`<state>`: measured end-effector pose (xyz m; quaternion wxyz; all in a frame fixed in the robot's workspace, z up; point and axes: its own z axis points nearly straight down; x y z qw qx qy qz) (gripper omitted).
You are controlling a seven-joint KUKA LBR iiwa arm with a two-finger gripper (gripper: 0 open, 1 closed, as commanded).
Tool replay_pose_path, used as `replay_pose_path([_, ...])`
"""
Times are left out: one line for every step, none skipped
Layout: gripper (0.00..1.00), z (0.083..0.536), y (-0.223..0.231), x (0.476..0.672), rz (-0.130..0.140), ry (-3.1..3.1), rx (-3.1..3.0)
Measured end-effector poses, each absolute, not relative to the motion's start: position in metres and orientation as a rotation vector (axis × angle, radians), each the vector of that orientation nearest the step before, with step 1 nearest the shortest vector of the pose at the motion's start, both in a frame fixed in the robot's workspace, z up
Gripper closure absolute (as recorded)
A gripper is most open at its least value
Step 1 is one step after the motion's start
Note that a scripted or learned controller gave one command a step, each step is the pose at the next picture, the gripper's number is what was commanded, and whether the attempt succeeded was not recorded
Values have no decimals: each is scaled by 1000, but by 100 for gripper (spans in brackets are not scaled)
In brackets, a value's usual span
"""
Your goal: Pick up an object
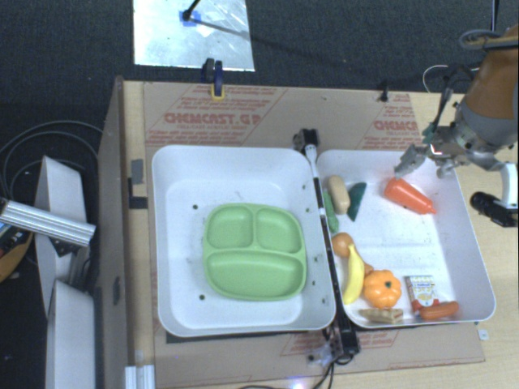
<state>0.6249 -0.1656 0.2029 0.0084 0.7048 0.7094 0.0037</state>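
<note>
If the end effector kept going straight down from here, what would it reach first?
Most likely the orange carrot, lying just below and beside the end effector in the right bin. Depth is unclear from this slanted view, so it might meet bare bin floor instead.

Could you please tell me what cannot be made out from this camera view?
- Pincer: blurred, so its state is unclear.
- Grey arm: cut off by the right edge.
- Small printed carton: label too small to read.
- Beige piece under the small orange pumpkin: partly hidden, so what it is stays unclear.
</note>
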Motion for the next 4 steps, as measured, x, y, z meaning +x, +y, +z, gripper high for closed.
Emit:
replay_pose_path([0,92,-185,649,2,2224,2213])
replay_pose_path([100,106,-184,649,2,2226,2210])
replay_pose_path([100,157,-142,670,5,2226,2211])
replay_pose_path([100,209,-69,635,0,2228,2217])
